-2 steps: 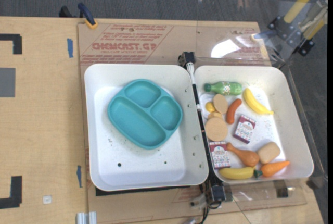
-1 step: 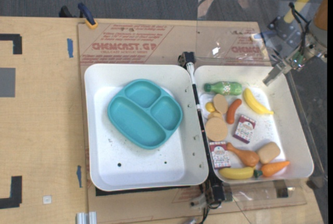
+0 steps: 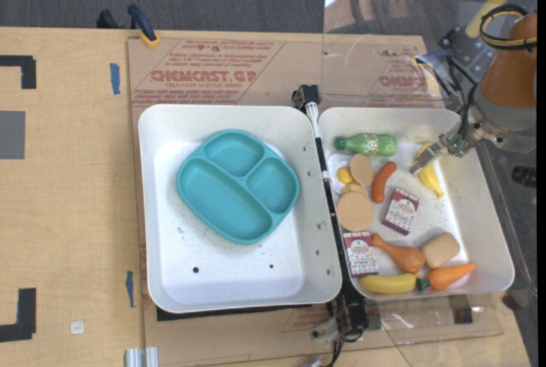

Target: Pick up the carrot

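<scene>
Looking smooth and faintly glossy: two shallow white plastic bins, teal three-compartment plastic plate. Showing matt, fibrous brown: flat printed cardboard sheet under the bins. Showing pale, matt wood grain: light plywood bench top. Gleaming like moulded plastic: small orange toy carrot, yellow toy banana, green toy bottle. Catching light, glossy: orange band on the arm.
</scene>
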Tool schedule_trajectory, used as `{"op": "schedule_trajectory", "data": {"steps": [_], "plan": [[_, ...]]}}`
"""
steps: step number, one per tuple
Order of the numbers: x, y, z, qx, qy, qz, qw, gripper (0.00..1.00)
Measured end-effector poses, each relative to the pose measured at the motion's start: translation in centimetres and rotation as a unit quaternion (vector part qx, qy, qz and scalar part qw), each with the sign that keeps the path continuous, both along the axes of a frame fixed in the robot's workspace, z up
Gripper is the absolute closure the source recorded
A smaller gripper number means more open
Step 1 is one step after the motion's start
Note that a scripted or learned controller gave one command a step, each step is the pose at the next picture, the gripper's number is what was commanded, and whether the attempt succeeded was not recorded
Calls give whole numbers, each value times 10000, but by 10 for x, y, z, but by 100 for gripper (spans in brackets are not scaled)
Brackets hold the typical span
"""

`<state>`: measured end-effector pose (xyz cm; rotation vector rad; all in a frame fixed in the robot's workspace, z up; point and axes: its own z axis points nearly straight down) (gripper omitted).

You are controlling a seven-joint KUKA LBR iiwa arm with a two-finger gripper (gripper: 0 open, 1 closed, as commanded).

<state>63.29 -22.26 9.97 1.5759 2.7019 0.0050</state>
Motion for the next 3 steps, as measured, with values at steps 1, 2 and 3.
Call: {"op": "schedule_trajectory", "data": {"steps": [1, 2, 3], "plan": [[-137, -4, 66, 1, 51, 394, 9992, 0], [-146, 5, 4, 34, 17, 1324, 9912, 0], [-141, 14, 2, -54, -36, 2392, 9709, 0]]}}
